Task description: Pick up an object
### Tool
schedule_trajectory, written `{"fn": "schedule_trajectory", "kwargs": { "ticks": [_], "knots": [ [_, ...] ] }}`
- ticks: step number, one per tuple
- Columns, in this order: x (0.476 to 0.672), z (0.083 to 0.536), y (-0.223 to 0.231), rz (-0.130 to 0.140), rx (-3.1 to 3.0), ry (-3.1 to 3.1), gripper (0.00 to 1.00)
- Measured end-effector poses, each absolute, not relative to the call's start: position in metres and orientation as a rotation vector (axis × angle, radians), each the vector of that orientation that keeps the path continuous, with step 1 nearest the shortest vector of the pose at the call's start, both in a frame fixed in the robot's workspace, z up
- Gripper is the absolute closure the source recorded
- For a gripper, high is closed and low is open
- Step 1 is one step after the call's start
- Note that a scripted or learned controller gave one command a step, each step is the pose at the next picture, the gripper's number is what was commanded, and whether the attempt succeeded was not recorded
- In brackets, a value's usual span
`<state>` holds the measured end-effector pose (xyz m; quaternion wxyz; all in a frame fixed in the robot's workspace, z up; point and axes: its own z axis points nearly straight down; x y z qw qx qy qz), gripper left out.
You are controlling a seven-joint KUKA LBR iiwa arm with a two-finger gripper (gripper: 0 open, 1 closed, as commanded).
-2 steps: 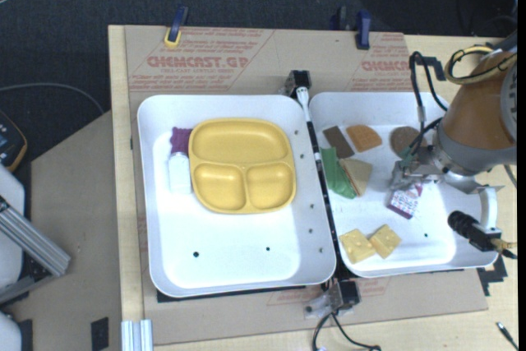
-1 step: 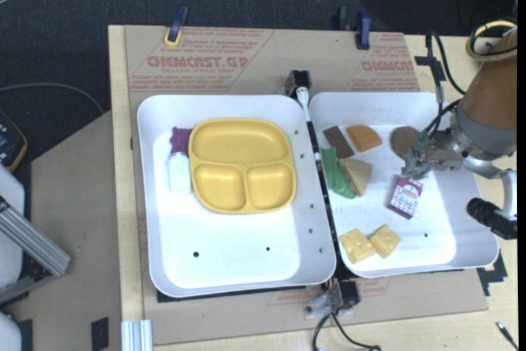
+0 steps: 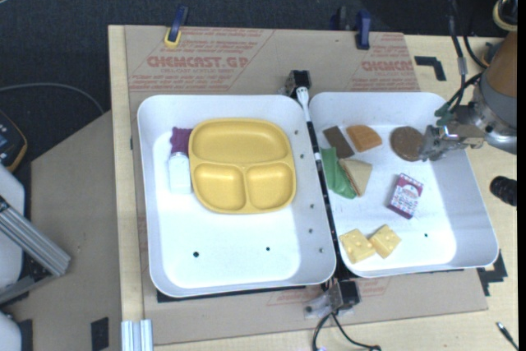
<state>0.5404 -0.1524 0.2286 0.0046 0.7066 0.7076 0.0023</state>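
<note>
The gripper (image 3: pixel 433 145) hangs low at the right bin's (image 3: pixel 460 255) far edge, touching a brown round disc (image 3: pixel 404 142). Its tips blur together there, so I cannot tell how they stand.

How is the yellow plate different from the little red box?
The yellow plate is much bigger than the red box. The plate is plain yellow with three compartments; the box is dark red with white print. The plate sits in the left bin, beside a purple thing and a white thing; the box lies tilted in the right bin, apart from the other items. Both rest on a white bin floor, away from the gripper.
</note>
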Motion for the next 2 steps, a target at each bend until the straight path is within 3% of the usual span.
{"fn": "schedule_trajectory", "kwargs": {
  "ticks": [1, 2],
  "knots": [
    [0.541, 0.225, -0.152, 0.002, 2.218, 2.220, 1.00],
    [0.541, 0.233, -0.095, 0.003, 2.215, 2.230, 1.00]
  ]
}}
